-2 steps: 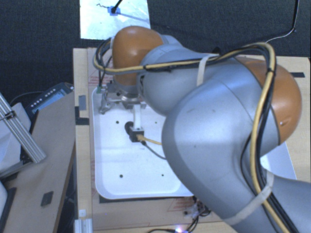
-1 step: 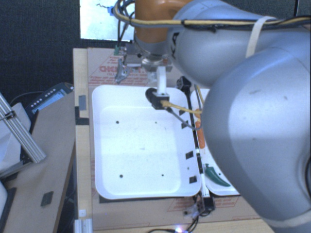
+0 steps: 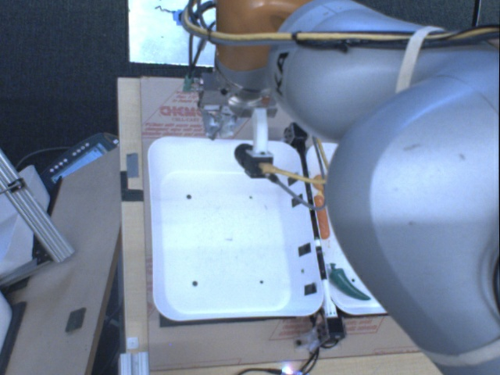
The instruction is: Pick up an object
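Grey arm (image 3: 406, 194) bulks over the right of the scene, closest to the lens, covering most of the right bin (image 3: 355, 307).

Green object (image 3: 349, 285): dark green, curved and tapering. It lies in the right bin, just past the left bin's (image 3: 226, 241) right rim and toward that rim's near end. It sits half under the arm's edge, so its full shape cannot be made out.

Slim orange item (image 3: 320, 209): lies lengthwise just beyond the same rim, about halfway along it and farther back than the green object. Too thin to identify.

Gripper (image 3: 217, 123): hangs over the left bin's far rim, left of that rim's middle and well apart from both items. It is blurred against the rim, and I cannot tell whether it is spread or closed. Orange band (image 3: 254, 10) sits directly above it.

Left bin floor: white, with four small dark specks (image 3: 189, 198) set roughly in a square.

Brown cardboard sheet (image 3: 168, 108) with red print lies under the left bin and shows past its far and near edges.

Pale bright panel (image 3: 160, 18) stands behind the left bin's far side.

Silver metal rail (image 3: 35, 217) leans at a slant well to the left of the left bin.
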### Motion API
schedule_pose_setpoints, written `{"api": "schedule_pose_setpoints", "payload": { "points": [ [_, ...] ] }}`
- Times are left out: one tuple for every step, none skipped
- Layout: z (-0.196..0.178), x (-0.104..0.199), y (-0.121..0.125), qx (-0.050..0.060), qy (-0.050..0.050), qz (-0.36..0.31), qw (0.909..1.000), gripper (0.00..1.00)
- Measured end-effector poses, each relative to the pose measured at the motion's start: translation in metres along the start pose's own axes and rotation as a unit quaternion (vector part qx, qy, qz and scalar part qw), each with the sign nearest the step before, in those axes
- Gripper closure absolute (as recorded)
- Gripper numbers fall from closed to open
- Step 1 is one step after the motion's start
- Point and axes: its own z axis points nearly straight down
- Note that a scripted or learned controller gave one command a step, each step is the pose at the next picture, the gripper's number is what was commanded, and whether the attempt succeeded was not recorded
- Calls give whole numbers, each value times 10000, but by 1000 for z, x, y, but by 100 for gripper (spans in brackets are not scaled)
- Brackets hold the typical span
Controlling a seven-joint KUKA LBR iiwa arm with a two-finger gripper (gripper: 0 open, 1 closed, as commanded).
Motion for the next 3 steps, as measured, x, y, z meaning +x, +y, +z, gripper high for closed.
{"api": "schedule_pose_setpoints", "payload": {
  "points": [
    [34, 21, -24, 27, -2, 12, 10000, 100],
    [-45, -50, -12, -7, 0, 49, 10000, 100],
    [23, 25, -17, 41, 6, -11, 10000, 100]
  ]
}}
